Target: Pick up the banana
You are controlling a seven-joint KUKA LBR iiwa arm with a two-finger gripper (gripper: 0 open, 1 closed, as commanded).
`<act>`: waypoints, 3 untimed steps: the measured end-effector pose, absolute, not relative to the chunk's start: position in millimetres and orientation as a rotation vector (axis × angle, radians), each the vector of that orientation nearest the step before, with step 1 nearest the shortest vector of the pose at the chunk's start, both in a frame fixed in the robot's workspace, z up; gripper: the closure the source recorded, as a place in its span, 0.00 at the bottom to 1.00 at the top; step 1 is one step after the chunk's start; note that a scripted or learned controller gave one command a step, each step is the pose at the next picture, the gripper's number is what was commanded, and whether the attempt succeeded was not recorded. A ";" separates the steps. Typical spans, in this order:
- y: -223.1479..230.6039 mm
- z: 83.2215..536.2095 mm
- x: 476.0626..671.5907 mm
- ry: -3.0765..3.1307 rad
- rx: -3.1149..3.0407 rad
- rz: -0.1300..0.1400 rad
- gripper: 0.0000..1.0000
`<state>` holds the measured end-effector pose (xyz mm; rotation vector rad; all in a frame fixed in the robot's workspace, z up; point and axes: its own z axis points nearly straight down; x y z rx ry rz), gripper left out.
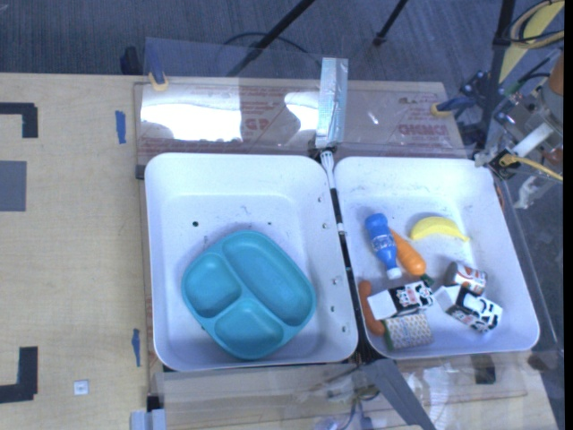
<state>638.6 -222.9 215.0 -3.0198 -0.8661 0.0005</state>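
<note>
- Camera view is taken from above the bench, where two shallow bins are set side by side: the left bin (170, 186) and the right bin (515, 267).
- A teal divided plate (248, 294) is seen lying flat in the left bin, well apart from everything else, probably kept as a place where things can be put down.
- The banana (438, 229) is found in the right bin, toward its far side, lying flat with open floor behind it; that free side is judged to give room for a grasp from above.
- A blue bottle (380, 238) is laid just beside the banana, and an orange carrot-like piece (411, 258) lies against the bottle.
- Small black-and-white cartons (474, 310) and a woven-looking block (408, 331) are crowded along the near side, so the banana is left the least hemmed-in thing.
- Part of the arm's hardware (524, 141) is seen at the right edge, above the bin's far corner; whether the gripper is apart or together cannot be told.
- Reddish print is seen on the clear sheet (269, 115) behind the bins, but it cannot be read; the carton labels are too small to be made out.
</note>
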 end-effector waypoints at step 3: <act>-222.8 246.9 655.7 -0.786 -3.042 0.001 0.00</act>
